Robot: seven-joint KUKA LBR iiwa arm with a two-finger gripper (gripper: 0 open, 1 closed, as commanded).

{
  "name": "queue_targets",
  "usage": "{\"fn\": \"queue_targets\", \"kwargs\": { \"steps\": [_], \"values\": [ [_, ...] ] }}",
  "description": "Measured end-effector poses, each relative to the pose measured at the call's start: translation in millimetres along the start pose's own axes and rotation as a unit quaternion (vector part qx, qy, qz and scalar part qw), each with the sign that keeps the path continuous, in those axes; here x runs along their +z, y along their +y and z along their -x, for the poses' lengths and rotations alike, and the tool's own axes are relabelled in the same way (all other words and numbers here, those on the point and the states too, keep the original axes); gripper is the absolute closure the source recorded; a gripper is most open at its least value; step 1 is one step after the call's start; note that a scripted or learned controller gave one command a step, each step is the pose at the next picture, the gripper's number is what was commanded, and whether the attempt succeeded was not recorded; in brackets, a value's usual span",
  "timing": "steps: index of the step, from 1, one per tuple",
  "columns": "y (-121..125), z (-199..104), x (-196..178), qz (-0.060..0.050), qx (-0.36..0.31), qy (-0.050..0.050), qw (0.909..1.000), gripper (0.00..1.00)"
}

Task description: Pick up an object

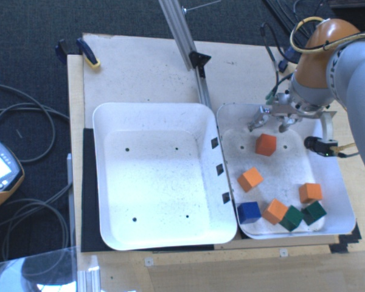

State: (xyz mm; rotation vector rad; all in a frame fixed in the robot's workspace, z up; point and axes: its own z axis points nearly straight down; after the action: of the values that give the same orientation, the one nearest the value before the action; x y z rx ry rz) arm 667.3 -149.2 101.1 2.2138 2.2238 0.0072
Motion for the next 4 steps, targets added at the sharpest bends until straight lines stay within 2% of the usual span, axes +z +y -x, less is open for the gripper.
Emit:
{"fn": "queue_targets", "kwargs": {
  "steps": [1,2,3,4],
  "values": [
    [-50.8,-29.1,1.0,-0.006,0.002,0.001,1.0,0.0],
    [-48.0,-27.7,-10.0,-0.003,0.003,0.001,1.0,1.0],
    [-94.3,-100.4,-103.8,0.0,-0.001,0.001,1.0,1.0],
    [-90.3,-160.3,-98.5,-0.003,-0.001,0.001,1.0,1.0]
  ]
}}
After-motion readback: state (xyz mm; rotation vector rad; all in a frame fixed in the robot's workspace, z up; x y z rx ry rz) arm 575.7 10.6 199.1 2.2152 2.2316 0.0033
